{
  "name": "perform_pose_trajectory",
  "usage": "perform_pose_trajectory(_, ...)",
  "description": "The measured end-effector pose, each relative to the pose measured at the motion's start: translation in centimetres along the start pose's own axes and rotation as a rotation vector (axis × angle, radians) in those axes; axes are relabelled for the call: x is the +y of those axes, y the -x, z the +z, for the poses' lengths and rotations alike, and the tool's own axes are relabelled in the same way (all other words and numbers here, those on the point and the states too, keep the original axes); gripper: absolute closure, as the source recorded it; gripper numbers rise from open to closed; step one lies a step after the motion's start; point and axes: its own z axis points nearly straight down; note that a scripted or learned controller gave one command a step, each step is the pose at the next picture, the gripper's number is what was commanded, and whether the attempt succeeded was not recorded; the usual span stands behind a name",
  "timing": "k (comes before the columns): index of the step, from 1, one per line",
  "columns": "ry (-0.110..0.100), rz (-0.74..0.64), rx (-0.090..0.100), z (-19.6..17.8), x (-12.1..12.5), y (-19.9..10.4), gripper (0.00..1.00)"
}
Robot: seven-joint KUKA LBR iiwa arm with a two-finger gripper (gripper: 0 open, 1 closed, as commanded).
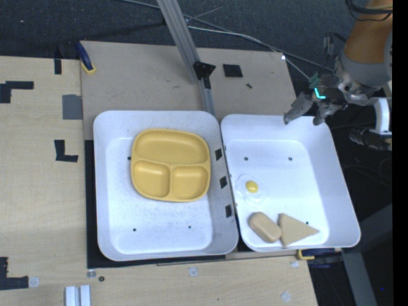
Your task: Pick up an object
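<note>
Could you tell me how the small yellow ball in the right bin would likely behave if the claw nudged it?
The small round yellow ball would probably roll away, being round on the smooth floor of the right white bin. It looks light for its size. The claw might well slip off its curved surface.

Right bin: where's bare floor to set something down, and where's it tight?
In the right bin, the floor is bare across the far half, from the gripper at the far rim down to the small yellow ball. The near edge is crowded: a tan rounded block lies against a tan wedge.
</note>
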Motion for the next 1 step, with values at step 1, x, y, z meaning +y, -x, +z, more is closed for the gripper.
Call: perform_pose_trajectory(1,0.003,-0.001,-0.001,-0.16,0.07,0.00,0.00)
